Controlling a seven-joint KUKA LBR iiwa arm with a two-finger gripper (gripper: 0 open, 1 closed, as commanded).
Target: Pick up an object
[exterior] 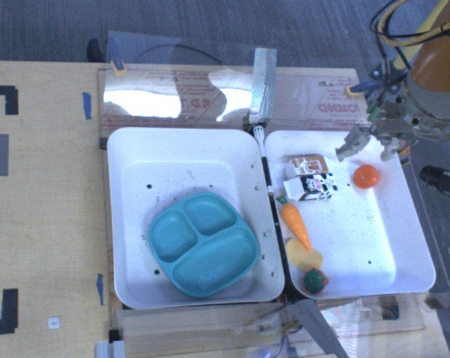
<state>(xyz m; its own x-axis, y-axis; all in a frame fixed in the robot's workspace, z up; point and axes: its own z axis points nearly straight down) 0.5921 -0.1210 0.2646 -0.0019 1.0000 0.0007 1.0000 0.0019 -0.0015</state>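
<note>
One teal tray (203,250), one carrot (296,224), one tomato (366,176)

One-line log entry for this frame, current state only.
arm: over right bin's far right | gripper: open, holding nothing | nearest: round orange ball | left bin: teal divided plastic plate | pick: not yet done

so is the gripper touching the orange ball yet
Apart. The camera view shows bare white bin floor between the gripper and the orange ball, which lies alone in the right bin.
</note>
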